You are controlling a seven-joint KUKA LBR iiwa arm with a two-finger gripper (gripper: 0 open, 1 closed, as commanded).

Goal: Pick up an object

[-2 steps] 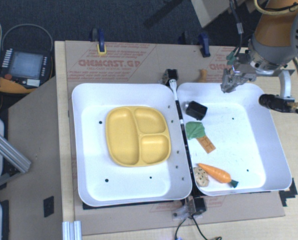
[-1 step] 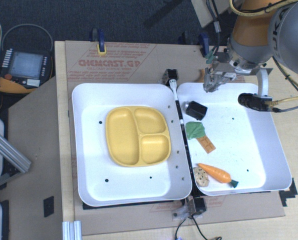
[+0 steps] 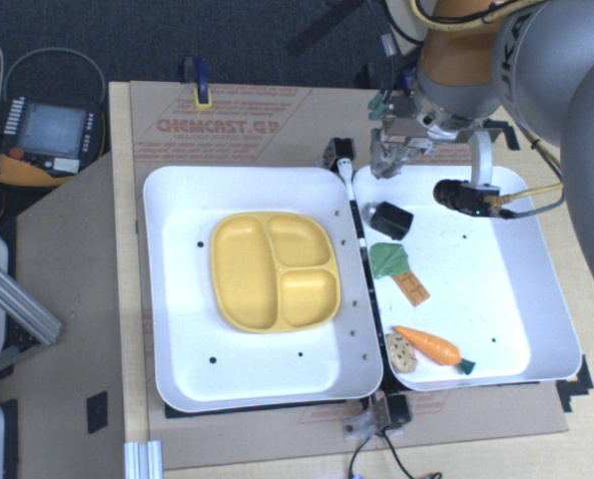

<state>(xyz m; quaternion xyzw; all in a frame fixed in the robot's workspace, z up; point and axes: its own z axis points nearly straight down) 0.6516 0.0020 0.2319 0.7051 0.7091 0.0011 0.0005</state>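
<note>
Whether the fingers are parted or closed cannot be told; the gripper (image 3: 389, 158) hangs over the right bin's (image 3: 516, 297) far-left corner. Below lie 1 black block (image 3: 390, 220), a green piece (image 3: 388, 259), a carrot (image 3: 428, 345). Left bin (image 3: 172, 297): 1 yellow plate (image 3: 275, 270).

Bright, even light; soft shadows, sharp.

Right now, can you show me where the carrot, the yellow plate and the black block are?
carrot (image 3: 428, 344): camera view, middle of its orange body.
yellow plate (image 3: 239, 267): camera view, floor of its large left compartment.
black block (image 3: 390, 220): camera view, its top face.
</note>
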